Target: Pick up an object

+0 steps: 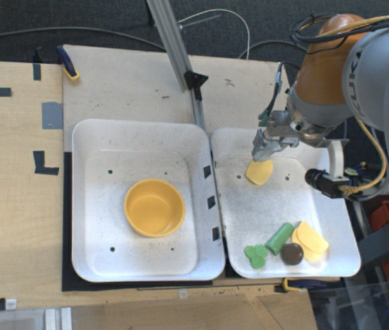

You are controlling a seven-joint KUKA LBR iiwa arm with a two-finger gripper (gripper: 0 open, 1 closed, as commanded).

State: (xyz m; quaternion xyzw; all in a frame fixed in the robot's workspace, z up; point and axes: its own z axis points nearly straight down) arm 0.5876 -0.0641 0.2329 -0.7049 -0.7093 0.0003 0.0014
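Pale yellow piece [259, 172]: lies near the far edge of the right bin [332, 205], directly under the gripper [266, 151]. Gripper: lowered from the right over the piece, tips at its upper edge; finger spread cannot be told. Right bin, near edge: green leafy piece [255, 255], green cylinder [279, 238], brown ball [291, 254], yellow block [311, 241], clustered and touching. Left bin [91, 184]: one yellow bowl [154, 207], upright, centred. Bare floor lies between the pale piece and the cluster.
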